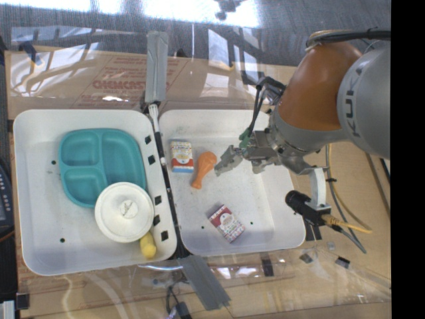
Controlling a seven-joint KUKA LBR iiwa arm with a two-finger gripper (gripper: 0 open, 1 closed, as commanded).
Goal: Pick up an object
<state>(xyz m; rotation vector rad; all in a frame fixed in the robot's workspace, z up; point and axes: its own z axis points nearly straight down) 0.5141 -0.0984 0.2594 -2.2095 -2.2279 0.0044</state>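
I'm on approach: pincer open, holding nothing, with the drumstick just left of it. Next I need to descend and centre on it.

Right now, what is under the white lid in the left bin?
The white lid lies over the teal tray's lower right corner and the left bin floor. Anything beneath it is hidden.

Brown cardboard-covered bench under glossy, perhaps plastic sheeting, bright glare along top
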